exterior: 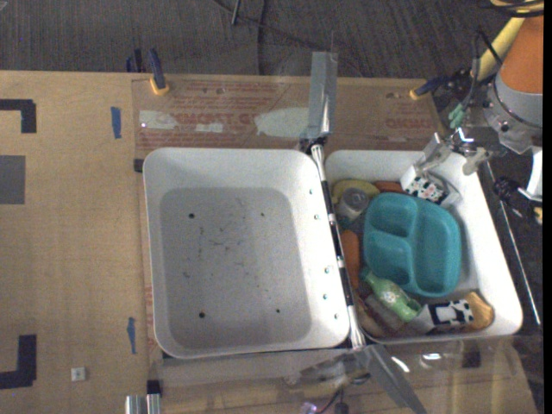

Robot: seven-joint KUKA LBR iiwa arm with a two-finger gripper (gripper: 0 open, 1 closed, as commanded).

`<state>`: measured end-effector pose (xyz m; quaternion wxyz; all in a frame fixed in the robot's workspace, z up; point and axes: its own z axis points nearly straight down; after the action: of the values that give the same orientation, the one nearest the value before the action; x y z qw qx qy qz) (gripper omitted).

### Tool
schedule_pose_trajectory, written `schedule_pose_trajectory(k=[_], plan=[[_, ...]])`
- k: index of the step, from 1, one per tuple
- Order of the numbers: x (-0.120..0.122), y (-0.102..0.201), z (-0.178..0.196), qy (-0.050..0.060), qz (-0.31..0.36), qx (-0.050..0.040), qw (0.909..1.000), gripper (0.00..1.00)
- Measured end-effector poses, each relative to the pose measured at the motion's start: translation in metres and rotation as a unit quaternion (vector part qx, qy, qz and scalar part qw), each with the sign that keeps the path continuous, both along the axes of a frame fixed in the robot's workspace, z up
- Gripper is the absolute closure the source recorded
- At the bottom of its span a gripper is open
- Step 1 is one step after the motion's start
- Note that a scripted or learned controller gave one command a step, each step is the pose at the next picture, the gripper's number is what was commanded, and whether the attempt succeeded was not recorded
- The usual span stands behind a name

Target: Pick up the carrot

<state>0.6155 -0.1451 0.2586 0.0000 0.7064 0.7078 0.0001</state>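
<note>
Carrot (349, 253) lies along right bin (504, 270) left wall beside teal tray (412, 244), long axis near-far; gripper (448, 152) sits far-right of it, finger state unclear

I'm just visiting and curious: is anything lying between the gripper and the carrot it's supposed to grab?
Yes. The gripper hangs over the right bin's far right corner, while the carrot lies along its left wall. The teal divided plate sits between them, and its edge crowds the carrot's right side.
</note>
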Motion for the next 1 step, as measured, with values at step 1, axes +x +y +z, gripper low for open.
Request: schedule_pose_trajectory(k=[1], plan=[[-0.0629, 0.0371, -0.0271, 0.001, 0.152, 0.0004, 0.9883, 0.0]])
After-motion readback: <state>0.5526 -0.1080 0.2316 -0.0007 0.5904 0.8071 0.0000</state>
